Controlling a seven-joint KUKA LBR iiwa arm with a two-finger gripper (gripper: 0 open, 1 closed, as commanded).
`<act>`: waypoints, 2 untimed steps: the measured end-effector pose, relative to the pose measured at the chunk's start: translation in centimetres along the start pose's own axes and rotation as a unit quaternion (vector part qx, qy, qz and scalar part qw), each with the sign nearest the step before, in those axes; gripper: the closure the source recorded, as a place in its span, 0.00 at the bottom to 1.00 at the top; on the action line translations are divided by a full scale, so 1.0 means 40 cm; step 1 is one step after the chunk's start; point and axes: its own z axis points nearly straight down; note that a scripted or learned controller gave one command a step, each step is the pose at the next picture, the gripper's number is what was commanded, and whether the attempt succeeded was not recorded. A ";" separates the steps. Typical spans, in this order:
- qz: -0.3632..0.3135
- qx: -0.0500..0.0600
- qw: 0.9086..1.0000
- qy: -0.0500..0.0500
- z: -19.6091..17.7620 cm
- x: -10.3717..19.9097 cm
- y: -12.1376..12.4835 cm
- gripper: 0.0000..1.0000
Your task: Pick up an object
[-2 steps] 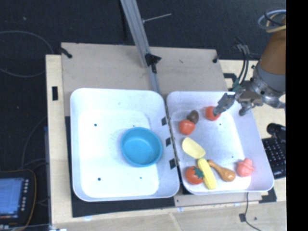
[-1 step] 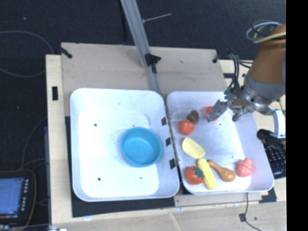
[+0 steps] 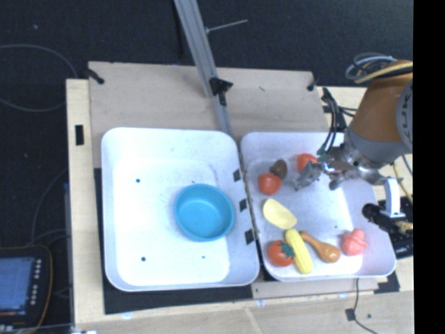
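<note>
While my gripper [image 3: 311, 178] hangs low over the right bin [image 3: 368, 266], I cannot tell its state.

It sits in the bin's upper part, between a red tomato-like toy [image 3: 270, 183], a brown piece [image 3: 279, 167] and another red piece [image 3: 306, 161]. Lower in the frame lie a yellow slice [image 3: 279, 214], a corn cob [image 3: 300, 251], a second tomato [image 3: 279, 253], a drumstick [image 3: 322, 247] and a pink toy [image 3: 353, 242]. A blue bowl [image 3: 203, 211] rests in the left bin [image 3: 125, 186].
</note>
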 end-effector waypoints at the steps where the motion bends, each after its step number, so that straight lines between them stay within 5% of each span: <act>1: 0.000 0.000 1.000 0.000 0.147 -0.027 -0.005 0.00; 2: 0.002 -0.004 1.000 0.001 0.107 -0.026 0.001 1.00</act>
